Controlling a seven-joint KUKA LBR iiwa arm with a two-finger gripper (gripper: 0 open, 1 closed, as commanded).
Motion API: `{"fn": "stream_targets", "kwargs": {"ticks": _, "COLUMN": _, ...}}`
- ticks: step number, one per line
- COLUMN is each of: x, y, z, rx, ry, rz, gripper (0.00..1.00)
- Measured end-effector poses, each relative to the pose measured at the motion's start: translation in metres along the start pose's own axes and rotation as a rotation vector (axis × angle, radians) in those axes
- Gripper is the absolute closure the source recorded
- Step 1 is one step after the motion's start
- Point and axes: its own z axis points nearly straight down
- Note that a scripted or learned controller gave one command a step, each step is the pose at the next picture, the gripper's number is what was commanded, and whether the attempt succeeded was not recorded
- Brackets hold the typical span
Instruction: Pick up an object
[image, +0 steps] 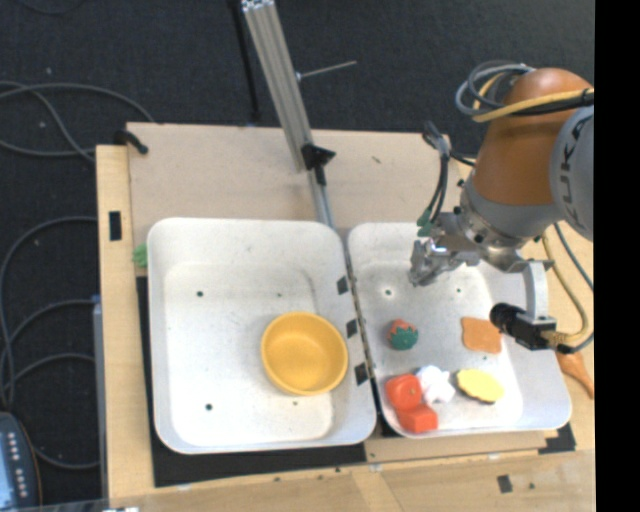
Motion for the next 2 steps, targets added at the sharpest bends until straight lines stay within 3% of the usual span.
{"fn": "stream_targets", "kwargs": {"ticks": 2, "x": 0.094, "y": -0.047, "z": 0.027, "rx": 0.002, "ry": 0.000, "rz": 0.000, "gripper": 1.00}}
